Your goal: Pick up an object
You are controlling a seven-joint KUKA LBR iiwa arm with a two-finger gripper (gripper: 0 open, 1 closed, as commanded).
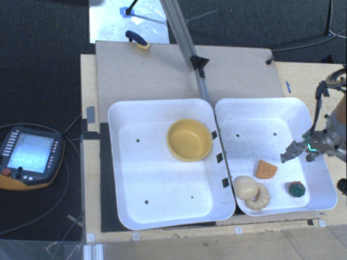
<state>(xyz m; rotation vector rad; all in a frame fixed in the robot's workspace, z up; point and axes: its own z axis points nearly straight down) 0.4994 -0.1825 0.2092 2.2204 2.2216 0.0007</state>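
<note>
Along the near edge of the right bin point(282, 108), three pale and dark items are seen: a round cream bun point(245, 187), a curved beige pastry point(261, 198) touching it on its right, and, well apart toward the bin's right wall, a small dark green ball point(296, 188). Just behind the bun and pastry, an orange wedge point(266, 169) is laid flat on the bin floor, apart from both.

The gripper point(290, 153) is positioned over the right bin, just right of and slightly behind the orange wedge, with its dark fingers pointed leftward. Nothing is seen between the fingers; whether they are spread or closed cannot be told at this resolution. A small teal light is noted on the gripper body. The arm point(333, 134) is entered from the right edge, with an orange band partly seen above the wrist.

In the left bin point(130, 161), a yellow bowl point(189, 140) is set upright in the far right part, near the wall shared with the right bin.

To the left of the bench, a handheld control pendant point(30, 157) with a lit screen is rested on dark carpet. Behind the bins, a grey pole point(184, 37) is slanted across a bare board, and a blue-and-yellow clamp point(137, 39) is seen at the board's far left edge.
</note>
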